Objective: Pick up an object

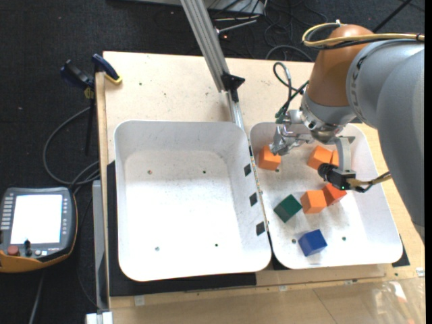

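Several blocks lie in the right bin point(385, 238). An orange cube point(270, 158) sits near the bin's far left corner. Another orange block point(322, 157) lies further right, and a third orange block point(314, 201) touches a red-orange one point(333, 193). A green cube point(288, 208) and a blue cube point(312, 241) sit nearer the front. My gripper point(282, 142) hangs low over the far part of this bin, just above and right of the orange cube. Whether it touches that cube is unclear.
The left bin point(123, 140) stands beside the right one, their rims meeting at the middle point(251, 181). A slanted aluminium rail point(206, 36) crosses the back of the bench. A blue and yellow clamp point(101, 69) sits at the bench's far left corner. A teach pendant point(37, 228) lies off the bench to the left.
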You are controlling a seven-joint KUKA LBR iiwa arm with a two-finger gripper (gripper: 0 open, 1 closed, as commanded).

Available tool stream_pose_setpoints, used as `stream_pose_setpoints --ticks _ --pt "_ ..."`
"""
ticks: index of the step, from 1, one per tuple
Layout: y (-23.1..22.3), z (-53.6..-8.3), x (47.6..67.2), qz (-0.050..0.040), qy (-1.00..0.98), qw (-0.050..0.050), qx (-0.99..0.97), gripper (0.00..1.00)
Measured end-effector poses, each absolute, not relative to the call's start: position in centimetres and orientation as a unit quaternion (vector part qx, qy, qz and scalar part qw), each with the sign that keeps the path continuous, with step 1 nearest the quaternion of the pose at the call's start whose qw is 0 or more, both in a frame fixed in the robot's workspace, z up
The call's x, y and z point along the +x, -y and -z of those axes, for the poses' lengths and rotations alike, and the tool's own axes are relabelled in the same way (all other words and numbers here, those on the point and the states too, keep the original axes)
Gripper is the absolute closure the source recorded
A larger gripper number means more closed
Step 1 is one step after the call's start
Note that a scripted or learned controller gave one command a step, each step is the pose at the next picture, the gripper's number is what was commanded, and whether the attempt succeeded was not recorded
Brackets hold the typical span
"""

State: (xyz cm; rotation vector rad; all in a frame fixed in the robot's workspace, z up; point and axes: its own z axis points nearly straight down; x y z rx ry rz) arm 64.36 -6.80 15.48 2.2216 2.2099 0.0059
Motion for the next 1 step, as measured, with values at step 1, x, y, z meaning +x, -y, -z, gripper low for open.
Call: stream_pose_setpoints --ticks 1 --pt "13.82 -21.23 59.68 0.0003 -0.704 0.003 0.71 1.0"
